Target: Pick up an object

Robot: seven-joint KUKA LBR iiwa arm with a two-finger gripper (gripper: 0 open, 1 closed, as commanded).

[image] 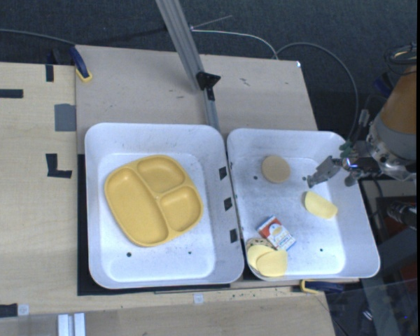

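Note:
The right bin (pixel 350 254) holds a tan round disc (pixel 275 169), a yellow wedge-shaped piece (pixel 320 205), a small red and white packet (pixel 276 234) and yellow round pieces (pixel 267 260) at its front rim. My gripper (pixel 334 175) hangs over the right bin's right side, just above and to the right of the yellow wedge and right of the tan disc. Its two dark fingers (pixel 319 173) stand apart, open, with nothing between them. The grey arm with its orange band (pixel 400 107) comes in from the right.
The left bin (pixel 98 257) carries a yellow divided plate (pixel 152 198). A metal pole (pixel 184 37) slants down from the top to the gap between the bins. Cables lie on the dark floor behind the bench.

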